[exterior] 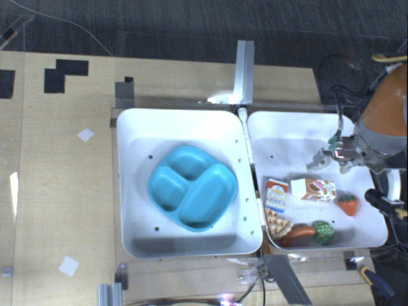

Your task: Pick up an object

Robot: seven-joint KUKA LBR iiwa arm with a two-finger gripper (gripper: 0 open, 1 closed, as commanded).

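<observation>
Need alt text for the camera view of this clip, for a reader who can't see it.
A grey robot arm with an orange band reaches in from the right, its pincer hovering over the right bin above small toy foods: two cartons, a strawberry, a sausage and a waffle. The left bin holds a blue divided plate.

Wooden bench (64, 190) bears two white bins (137, 234) (possibly fastened).

Two white bins (137, 171) side by side on wooden bench (57, 190); black floor mat (191, 11) beyond; metal post (245, 72) between bins
</observation>
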